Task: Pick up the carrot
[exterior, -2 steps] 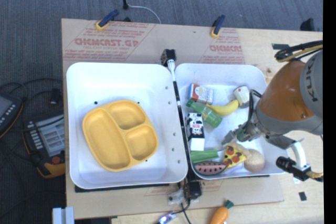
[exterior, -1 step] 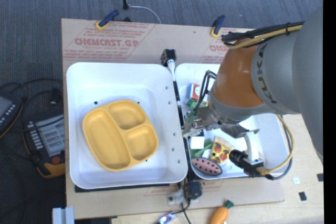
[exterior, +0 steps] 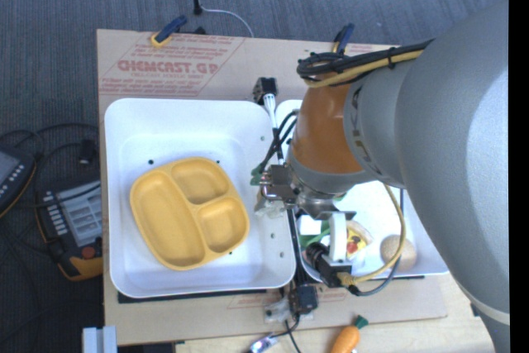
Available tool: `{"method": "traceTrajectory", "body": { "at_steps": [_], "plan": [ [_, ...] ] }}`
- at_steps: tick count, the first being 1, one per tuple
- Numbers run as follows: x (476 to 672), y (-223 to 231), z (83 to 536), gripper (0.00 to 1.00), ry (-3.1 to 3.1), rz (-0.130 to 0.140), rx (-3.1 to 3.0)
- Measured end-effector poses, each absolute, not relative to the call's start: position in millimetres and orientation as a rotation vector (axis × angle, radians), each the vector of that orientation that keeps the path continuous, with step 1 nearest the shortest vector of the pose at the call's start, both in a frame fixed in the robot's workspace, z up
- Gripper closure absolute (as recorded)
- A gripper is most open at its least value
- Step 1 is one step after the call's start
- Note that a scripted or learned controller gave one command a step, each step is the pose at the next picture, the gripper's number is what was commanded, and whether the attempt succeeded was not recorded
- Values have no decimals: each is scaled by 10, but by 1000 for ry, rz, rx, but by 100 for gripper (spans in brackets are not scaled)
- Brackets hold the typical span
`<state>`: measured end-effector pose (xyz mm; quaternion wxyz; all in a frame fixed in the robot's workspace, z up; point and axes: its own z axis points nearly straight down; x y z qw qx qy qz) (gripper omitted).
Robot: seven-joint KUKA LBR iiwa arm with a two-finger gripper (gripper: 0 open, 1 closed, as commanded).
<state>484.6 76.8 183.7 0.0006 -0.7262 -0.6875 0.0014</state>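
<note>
Tabletop (exterior: 198,310), near edge: carrot (exterior: 347,337) lies loose, not yet picked up; arm (exterior: 331,136) over right bin (exterior: 374,207); jaws open or closed: cannot tell.

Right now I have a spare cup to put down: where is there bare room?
Left bin: bare floor between the yellow plate and its far wall, and in its near right corner. The right bin is crowded under the arm, beside a tan ball.
</note>
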Motion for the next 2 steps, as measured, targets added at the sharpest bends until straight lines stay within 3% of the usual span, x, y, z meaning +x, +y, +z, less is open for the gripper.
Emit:
{"method": "traceTrajectory", "body": {
  "at_steps": [1,2],
  "plan": [
    [4959,1059,993,100,-2492,-12,-1926],
    [4891,1209,1715,100,-2249,3,-2193]
  ]
}}
